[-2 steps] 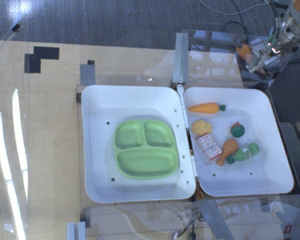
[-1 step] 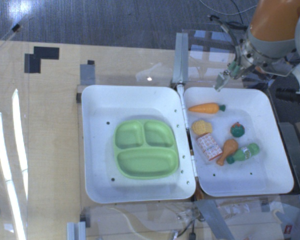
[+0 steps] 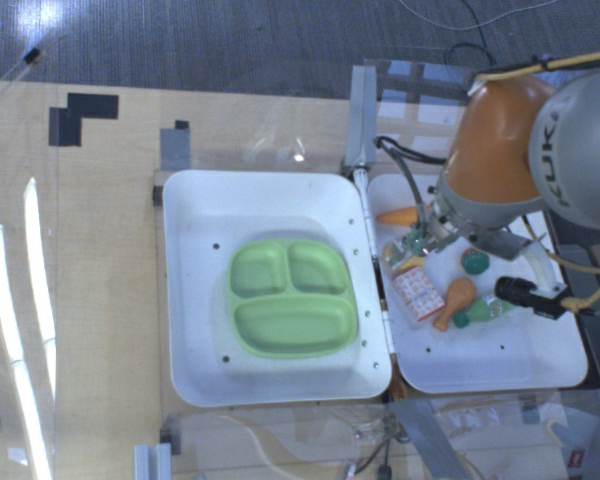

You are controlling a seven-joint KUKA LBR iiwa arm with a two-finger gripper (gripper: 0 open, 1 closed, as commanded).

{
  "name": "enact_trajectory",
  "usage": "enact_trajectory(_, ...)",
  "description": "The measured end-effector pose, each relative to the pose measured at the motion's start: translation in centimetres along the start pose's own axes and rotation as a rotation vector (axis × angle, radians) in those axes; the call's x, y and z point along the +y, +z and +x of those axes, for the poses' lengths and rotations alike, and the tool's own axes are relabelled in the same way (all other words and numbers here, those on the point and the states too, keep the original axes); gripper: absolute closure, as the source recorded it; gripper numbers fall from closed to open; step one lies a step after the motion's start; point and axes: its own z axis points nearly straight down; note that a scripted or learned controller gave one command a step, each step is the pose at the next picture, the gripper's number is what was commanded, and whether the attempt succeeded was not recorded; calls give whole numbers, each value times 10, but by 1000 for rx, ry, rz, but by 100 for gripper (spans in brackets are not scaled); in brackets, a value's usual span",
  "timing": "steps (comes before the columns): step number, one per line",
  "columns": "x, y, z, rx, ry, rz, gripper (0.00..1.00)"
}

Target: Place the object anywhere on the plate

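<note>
Pale wood bench (image 3: 80, 298) under you, grey carpet beyond it; two white bins sit side by side, the left bin (image 3: 195, 368) carrying the green divided plate (image 3: 292, 298), its three compartments bare; the right bin (image 3: 500, 368) holds the clutter, and your arm (image 3: 500, 138) leans in over its upper left part; gripper (image 3: 422, 240) is down low by the wall that splits the bins, and I cannot tell how the jaws stand, the wrist hides them. Just below the gripper lies the red-and-white patterned packet (image 3: 416, 293), long axis slanting down and right; an orange carrot (image 3: 398, 216) sits just above; the tan drumstick-shaped toy (image 3: 456, 301) and green pieces (image 3: 474, 262) lie to the right. Whichever you take, the plate lies leftward, across the wall.
</note>
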Motion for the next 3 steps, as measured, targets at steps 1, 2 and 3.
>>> enact_trajectory(1, 22, -43, -58, -4, 63, -3, 100)
enact_trajectory(2, 65, -76, -28, -3, 92, -4, 100)
enact_trajectory(3, 45, -254, -118, -8, 87, -8, 100)
